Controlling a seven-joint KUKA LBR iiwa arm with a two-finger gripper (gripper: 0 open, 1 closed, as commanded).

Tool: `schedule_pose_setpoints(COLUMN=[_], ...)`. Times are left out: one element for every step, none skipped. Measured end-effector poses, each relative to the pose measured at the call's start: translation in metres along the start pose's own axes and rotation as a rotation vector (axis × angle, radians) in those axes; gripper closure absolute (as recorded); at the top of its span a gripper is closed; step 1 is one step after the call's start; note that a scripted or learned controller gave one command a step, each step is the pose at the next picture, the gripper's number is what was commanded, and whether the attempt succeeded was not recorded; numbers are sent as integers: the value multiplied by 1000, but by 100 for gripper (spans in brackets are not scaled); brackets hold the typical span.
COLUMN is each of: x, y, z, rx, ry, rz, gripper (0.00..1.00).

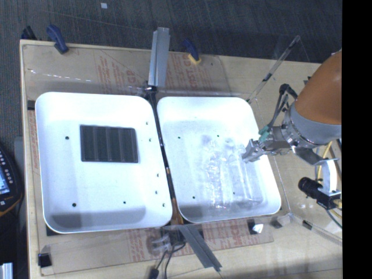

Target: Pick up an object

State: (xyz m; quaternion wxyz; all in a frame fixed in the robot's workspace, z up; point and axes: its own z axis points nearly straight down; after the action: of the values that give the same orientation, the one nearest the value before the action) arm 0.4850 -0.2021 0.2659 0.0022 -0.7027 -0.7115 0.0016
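Note:
A dark grey ribbed rectangular block (109,143) lies flat in the left bin (58,208), towards its upper middle. In the right bin (192,112) lies a clear, glossy plastic item (228,174), hard to outline against the white floor. My gripper (252,152) reaches in over the right bin's right rim and hangs at the upper right edge of the clear item. Whether it touches the item is not visible. The grey wrist and orange band (325,92) sit just right of the bin.
A metal bar (158,57) stands at the back between the two bins, and another (197,249) lies at the front. Blue clamps (57,38) hold the bench's far edge. A thin rod (273,68) slants near the right bin's back corner.

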Motion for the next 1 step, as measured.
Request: schedule_pose_setpoints(x=[7], y=[11], z=[21], rx=[-2], ry=[1], rz=[-121], gripper=[100])
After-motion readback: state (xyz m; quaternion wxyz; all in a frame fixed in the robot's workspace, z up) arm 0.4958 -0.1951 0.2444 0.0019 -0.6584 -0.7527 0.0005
